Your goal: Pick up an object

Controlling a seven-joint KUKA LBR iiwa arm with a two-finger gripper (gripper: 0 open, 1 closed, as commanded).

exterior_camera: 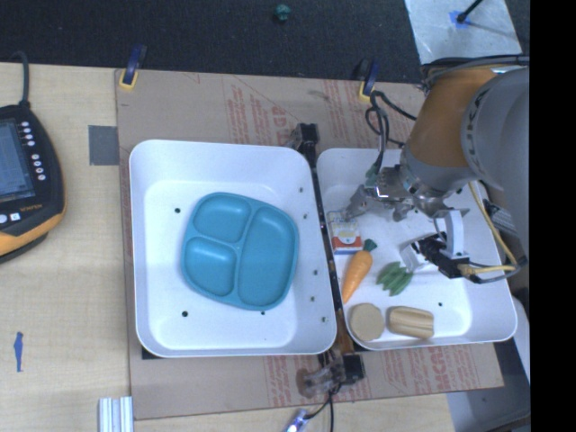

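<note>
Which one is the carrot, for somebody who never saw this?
Find the right white bin, under the arm. The carrot lies near its left wall, beside a green piece. It is the only orange thing there, pointed, with a green top.

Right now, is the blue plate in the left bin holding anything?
Empty. The blue plate lies flat in the left bin, and all three of its compartments show bare blue.

Hidden and cut-off parts

Arm [468, 133] is covering the right bin's [486, 318] far corner; pendant [22, 183] is running off the left edge.
</note>
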